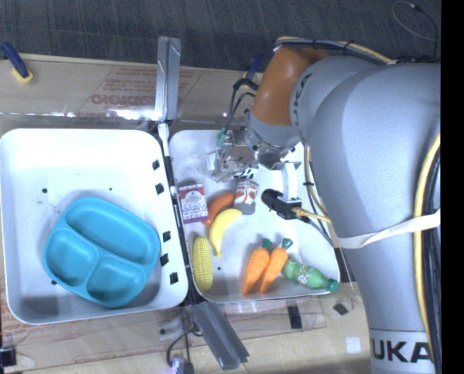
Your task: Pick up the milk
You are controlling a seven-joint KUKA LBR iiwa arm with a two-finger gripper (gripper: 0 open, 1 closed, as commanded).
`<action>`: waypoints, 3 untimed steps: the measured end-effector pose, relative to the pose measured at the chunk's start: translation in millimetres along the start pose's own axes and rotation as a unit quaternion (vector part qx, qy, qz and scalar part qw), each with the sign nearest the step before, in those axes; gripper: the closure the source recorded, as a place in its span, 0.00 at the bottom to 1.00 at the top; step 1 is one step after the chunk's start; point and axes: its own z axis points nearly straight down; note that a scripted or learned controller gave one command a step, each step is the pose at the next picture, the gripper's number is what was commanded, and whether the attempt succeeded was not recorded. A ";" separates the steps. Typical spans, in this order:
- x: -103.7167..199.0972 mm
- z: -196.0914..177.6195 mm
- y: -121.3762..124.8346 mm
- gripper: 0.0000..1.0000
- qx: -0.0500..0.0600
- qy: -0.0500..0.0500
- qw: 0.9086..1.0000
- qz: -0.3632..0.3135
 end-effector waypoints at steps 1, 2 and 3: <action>0.1 0.0 0.0 0.00 0.000 0.000 1.000 0.000; -58.4 -33.0 1.3 0.00 -0.022 -0.006 0.999 0.034; -56.9 -6.0 4.0 0.00 -0.013 -0.012 1.000 0.014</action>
